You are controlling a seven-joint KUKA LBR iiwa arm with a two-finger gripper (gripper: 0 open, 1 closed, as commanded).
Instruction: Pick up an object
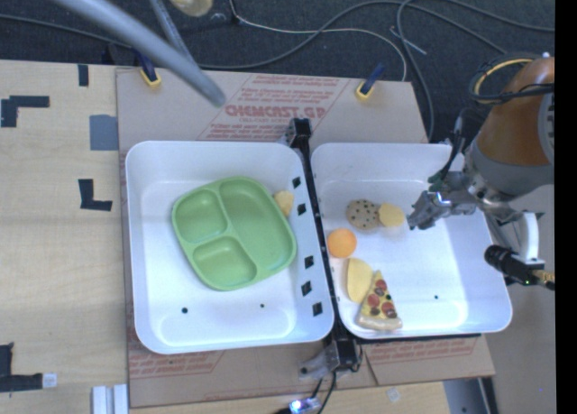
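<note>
In the right bin (451,304) lie a brown speckled cookie (363,214), a small yellow piece (391,216), an orange ball (342,243), a pale yellow wedge (359,278) and a pizza slice (379,304). My gripper (422,214) hangs low over the right bin, just right of the small yellow piece, its dark fingers pointing left. Nothing shows between them.
The left bin (153,304) holds a green divided tray (234,232) and a small yellow item (285,202) at its right wall. A black divider (311,250) runs between the bins. Cables lie beyond the bench at the back.
</note>
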